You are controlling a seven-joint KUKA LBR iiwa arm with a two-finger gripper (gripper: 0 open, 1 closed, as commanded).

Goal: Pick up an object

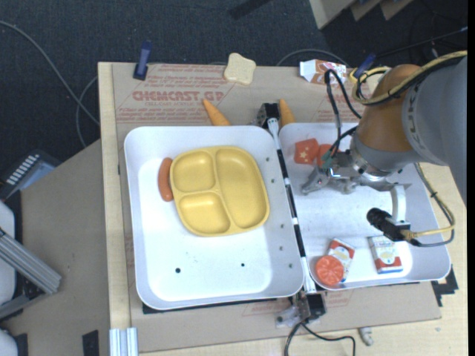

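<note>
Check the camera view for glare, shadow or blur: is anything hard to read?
Camera view: even lighting, no strong glare on the white bins; soft shadow under the yellow divided plate; the gripper area looks slightly soft, fingers unclear; dark floor lacks detail.

Look up top on your brown cardboard-covered bench (119, 221): a blue clip (142, 59) sits at the far left edge, and a pale slice of toy bread (240, 68) lies near the middle of that edge. Just beyond the left white bin's (148, 273) far wall you've got an orange carrot-shaped piece (215, 113). A black clamp (268, 114) sits between the bins' far corners.
</note>
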